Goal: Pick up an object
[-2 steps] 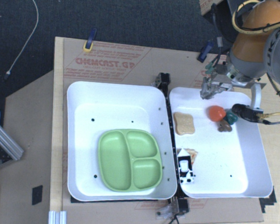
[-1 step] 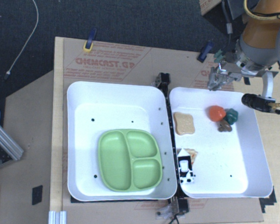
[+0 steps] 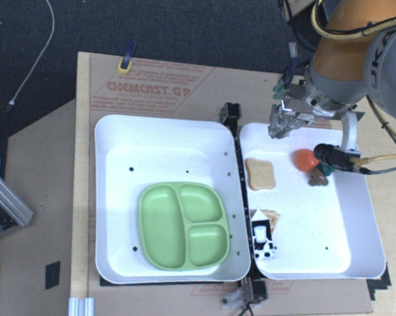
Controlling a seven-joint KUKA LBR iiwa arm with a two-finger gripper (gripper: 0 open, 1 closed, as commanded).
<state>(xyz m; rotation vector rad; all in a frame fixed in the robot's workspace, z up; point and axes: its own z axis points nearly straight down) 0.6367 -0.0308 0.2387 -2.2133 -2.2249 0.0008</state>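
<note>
My claw point(image 3: 280, 130) hangs over the far left corner of the right bin point(image 3: 339, 267), and I cannot tell how it stands. Nearest to it lies a slice of toast point(image 3: 259, 174), tan, flat and roughly square with a rounded top, close to the bin's left wall. A red tomato-like ball point(image 3: 304, 159) sits to its right, beside a small brown piece point(image 3: 318, 180). In the left bin point(image 3: 114, 181) rests a green divided plate point(image 3: 182, 225).
</note>
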